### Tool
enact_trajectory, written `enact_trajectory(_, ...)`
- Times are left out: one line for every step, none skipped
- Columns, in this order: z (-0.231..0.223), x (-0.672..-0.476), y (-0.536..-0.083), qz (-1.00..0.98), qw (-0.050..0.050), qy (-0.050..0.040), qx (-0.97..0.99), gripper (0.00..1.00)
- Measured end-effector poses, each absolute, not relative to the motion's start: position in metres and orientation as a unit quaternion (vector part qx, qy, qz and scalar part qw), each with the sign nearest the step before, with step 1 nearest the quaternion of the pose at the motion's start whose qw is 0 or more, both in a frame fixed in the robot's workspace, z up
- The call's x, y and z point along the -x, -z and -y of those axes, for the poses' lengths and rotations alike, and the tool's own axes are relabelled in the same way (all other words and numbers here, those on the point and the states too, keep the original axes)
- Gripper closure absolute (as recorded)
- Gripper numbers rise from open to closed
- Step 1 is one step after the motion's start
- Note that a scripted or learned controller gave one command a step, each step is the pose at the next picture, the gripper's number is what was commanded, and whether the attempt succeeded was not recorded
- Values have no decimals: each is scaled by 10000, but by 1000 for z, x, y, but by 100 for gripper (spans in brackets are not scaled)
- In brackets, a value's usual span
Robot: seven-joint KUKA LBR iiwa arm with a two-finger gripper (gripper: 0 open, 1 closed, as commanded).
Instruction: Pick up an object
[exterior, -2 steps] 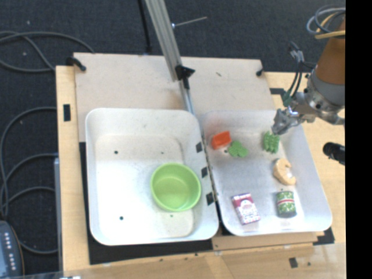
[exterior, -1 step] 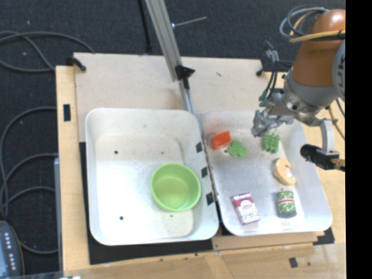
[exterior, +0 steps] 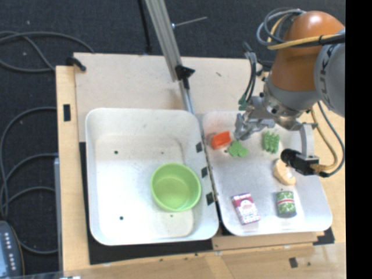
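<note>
Camera view, tan bench (exterior: pixel 133 80), dark carpet (exterior: pixel 64 16)

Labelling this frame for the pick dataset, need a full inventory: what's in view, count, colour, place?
bins: 2, white, side by side on the bench
bowl: 1, light green, left bin, near its front right corner
orange block: 1, orange-red, right bin, back left
green leafy piece: 1, green, right bin, just right of the orange block
ridged green piece: 1, green, right bin, back middle
pale lump: 1, cream-yellow, right bin, right side
carton: 1, red and white, right bin, front
can: 1, green label, right bin, front right
metal post: 1, grey, slanting up from behind the bins
arm: 1, grey with orange band, entering from the right
claw: 1, grey, above the right bin's back left, by the orange block
</note>
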State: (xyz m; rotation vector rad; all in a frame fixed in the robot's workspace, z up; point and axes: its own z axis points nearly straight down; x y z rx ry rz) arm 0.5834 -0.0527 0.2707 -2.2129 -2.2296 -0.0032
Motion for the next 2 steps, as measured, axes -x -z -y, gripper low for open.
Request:
enact_trajectory(10, -582, -258, 7091, 0, -1, 7052, 100)
enact_trajectory(-43, -579, -258, 7085, 6, 2, 7057, 100)
